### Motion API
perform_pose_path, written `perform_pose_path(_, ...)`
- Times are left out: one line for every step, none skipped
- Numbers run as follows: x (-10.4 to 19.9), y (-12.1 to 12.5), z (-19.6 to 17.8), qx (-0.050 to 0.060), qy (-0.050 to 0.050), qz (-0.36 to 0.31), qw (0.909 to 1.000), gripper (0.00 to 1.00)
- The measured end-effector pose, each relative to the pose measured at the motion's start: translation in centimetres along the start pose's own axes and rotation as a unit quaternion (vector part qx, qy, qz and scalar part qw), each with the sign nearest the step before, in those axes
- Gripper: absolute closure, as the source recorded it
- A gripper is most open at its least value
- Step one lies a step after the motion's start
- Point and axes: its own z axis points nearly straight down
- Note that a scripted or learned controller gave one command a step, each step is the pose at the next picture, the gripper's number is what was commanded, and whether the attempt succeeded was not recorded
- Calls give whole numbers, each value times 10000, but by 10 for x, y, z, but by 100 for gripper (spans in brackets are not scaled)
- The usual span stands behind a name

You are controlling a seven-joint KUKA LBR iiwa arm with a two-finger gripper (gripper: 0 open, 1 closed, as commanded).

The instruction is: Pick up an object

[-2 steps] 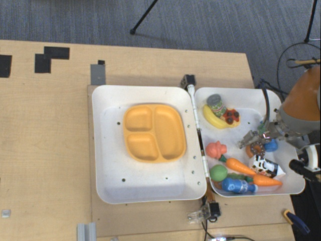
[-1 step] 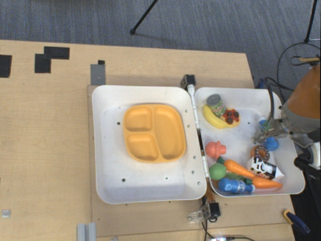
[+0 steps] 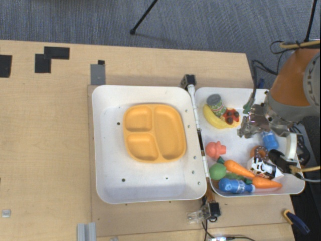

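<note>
The right bin (image 3: 234,143) holds several toys. A yellow banana (image 3: 212,118), a grey-green can (image 3: 215,103) and a red berry cluster (image 3: 231,115) lie at its far left. A pink toy (image 3: 215,149), a green ball (image 3: 217,171), an orange carrot (image 3: 239,168), a blue bottle (image 3: 234,186) and a black-and-white cow figure (image 3: 262,168) sit toward the near side. My gripper (image 3: 247,127) hangs low over the bin's middle, just right of the berries, with a blue cylinder (image 3: 270,140) beside the wrist. Nothing visible is held.
The left bin (image 3: 113,134) carries an orange divided plate (image 3: 153,133). The arm's orange band (image 3: 296,79) covers the right bin's far right corner. Cables and a clamp lie off the bin's near edge (image 3: 205,214).
</note>
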Motion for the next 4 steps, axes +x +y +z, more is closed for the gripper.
perform_pose_path(0,0,0,1,-1,3,10000,0)
perform_pose_path(7,-61,75,-18,-19,-655,9978,0)
perform_pose_path(-7,70,80,-28,-11,-733,9973,0)
perform_pose_path(-72,127,50,-11,-14,-600,9982,0)
